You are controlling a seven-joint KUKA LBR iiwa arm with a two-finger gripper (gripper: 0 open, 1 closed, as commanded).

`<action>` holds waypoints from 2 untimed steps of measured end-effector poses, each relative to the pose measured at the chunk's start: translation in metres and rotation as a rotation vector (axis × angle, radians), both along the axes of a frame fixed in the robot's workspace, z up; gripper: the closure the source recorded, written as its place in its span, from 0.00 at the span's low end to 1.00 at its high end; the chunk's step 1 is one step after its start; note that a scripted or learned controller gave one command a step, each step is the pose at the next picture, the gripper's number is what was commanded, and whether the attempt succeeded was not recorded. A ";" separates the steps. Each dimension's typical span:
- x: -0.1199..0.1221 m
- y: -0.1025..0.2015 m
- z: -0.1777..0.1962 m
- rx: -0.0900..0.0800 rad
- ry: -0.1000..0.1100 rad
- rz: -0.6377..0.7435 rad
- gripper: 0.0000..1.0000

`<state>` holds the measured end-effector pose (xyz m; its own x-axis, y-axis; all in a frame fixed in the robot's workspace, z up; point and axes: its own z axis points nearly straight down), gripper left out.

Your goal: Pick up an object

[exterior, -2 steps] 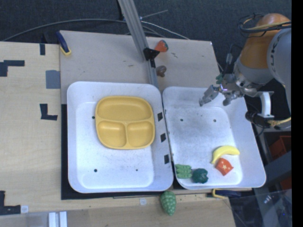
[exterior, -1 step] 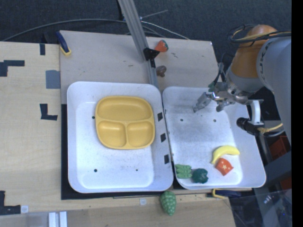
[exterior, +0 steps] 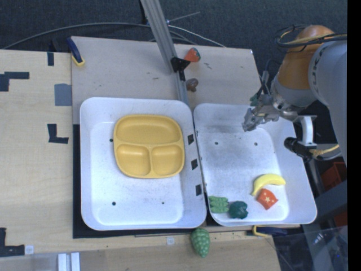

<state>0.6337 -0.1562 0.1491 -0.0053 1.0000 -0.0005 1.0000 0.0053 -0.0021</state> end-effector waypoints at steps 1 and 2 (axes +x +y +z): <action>0.003 -0.005 0.044 0.000 -0.005 -0.004 1.00; 0.004 -0.004 0.097 -0.001 -0.007 -0.003 1.00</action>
